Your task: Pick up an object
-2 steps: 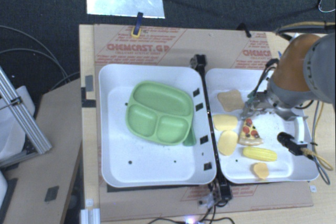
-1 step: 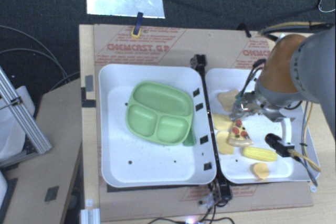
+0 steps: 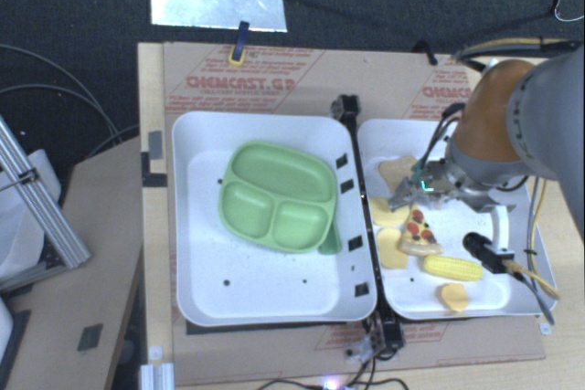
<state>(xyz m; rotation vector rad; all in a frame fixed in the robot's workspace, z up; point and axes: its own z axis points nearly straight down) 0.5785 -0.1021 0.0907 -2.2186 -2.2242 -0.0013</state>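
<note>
Food toys crowd the right bin, and that is where I have the arm working. I see the gripper low over the bin's upper left part, reaching in from the right, its tip near a tan flat piece that lies just above and to the left of it. Whether anything sits in the gripper I cannot tell from this slant, and I cannot tell how it is set either.

Just below the gripper is a pizza slice, its long axis running roughly up and down the view, point toward the gripper. To its left lie 2 yellow pieces, touching or nearly so, close against the divider between the 2 bins. Further down is a corn cob, long axis lying left to right, and below that a small orange-yellow piece near the front wall.

My judgement: the pizza slice is the nearest fair target, a short move down the view from the gripper. Room is tight on the left, where the bin wall and the yellow pieces hem it in; the right side of the bin is opener. The left bin holds a green divided tray, well apart from the gripper.
</note>
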